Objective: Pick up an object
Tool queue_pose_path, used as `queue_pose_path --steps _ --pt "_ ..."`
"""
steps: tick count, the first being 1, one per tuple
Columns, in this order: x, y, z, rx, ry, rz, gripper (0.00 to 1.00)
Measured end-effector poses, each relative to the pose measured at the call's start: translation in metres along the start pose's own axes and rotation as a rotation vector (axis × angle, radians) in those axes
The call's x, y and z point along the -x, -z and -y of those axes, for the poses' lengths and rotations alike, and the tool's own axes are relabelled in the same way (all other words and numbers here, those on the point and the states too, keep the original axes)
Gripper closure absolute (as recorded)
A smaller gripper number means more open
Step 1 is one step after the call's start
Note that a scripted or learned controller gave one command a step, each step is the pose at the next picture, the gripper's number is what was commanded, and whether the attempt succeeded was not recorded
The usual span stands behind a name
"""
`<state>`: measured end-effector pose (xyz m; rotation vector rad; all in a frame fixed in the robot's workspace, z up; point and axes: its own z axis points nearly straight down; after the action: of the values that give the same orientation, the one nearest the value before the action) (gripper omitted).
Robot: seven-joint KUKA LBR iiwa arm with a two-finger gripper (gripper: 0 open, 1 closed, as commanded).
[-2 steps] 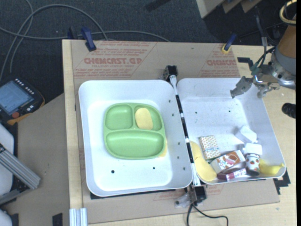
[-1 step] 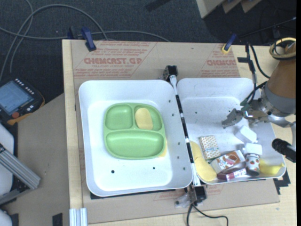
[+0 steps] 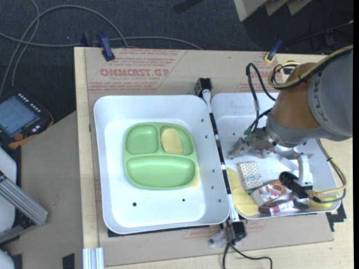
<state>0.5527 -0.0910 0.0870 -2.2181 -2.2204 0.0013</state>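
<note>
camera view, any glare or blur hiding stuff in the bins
Camera view: even overhead light, soft shadows; the left bin is bright white but the green divided tray reads clearly. The right bin is softer: its small packets look blurry, and the arm covers part of it, with the end effector too indistinct to read.

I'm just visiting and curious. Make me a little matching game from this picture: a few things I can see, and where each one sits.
Things:
1. green divided plate
2. patterned packet
3. blue clamp
4. arm's orange band

Places:
A. at the bench's far left edge
B. above the right bin
C. in the left bin
D. in the right bin

Pairs: 1-C, 2-D, 3-A, 4-B
</note>
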Motion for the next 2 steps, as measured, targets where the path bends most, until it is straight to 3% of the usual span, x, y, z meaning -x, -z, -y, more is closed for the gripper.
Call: queue_pose_path --steps 1,2 --pt "0.089 0.000 0.060 0.015 0.001 0.006 0.00" --pt "0.064 -0.002 -0.005 0.004 0.000 0.002 0.00"
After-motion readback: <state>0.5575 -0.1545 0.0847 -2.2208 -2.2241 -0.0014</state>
